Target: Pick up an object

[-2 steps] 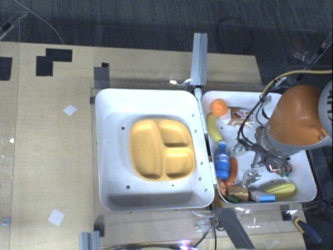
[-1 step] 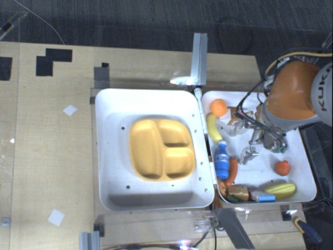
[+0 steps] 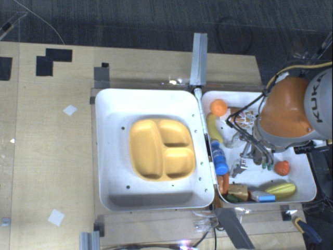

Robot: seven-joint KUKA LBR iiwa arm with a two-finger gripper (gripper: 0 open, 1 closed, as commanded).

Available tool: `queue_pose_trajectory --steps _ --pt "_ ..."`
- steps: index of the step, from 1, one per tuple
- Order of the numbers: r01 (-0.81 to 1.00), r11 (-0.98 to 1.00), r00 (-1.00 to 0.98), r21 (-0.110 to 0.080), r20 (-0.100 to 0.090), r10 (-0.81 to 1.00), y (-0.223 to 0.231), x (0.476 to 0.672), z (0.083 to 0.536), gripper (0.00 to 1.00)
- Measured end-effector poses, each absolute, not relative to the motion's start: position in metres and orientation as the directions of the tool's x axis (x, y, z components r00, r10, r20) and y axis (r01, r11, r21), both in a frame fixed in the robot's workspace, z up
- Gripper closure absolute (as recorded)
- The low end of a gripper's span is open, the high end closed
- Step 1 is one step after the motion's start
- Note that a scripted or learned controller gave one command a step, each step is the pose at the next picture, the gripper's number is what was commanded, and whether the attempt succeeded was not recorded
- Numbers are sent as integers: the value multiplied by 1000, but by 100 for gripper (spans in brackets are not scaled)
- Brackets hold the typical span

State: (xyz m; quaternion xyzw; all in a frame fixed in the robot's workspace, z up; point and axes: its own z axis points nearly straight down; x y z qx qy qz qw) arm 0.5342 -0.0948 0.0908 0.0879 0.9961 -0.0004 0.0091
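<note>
My gripper (image 3: 241, 166) hangs low over the middle of the right bin (image 3: 311, 191), under the arm's orange band. Around it lie a blue bottle (image 3: 219, 161) to its left, a red tomato (image 3: 281, 167) to its right, and a brown block (image 3: 238, 191) just in front of it. An orange ball (image 3: 218, 107) and a yellow banana-shaped piece (image 3: 214, 129) rest along the bin's left side. A yellow-green piece (image 3: 281, 189) and a small blue-and-white item (image 3: 263, 197) sit at the front wall. I see nothing clearly between the gripper's tips.
The left bin (image 3: 112, 139) holds a yellow divided plate (image 3: 161, 149). A white printed packet (image 3: 244, 120) lies partly under the arm. An orange carrot (image 3: 223, 182) sits by the divider between the bins. A metal post (image 3: 199, 59) stands behind them.
</note>
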Motion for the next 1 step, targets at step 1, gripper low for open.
queue_pose_trajectory --steps 1 --pt "136 991 -991 -2 -14 136 -164 612 89 0"
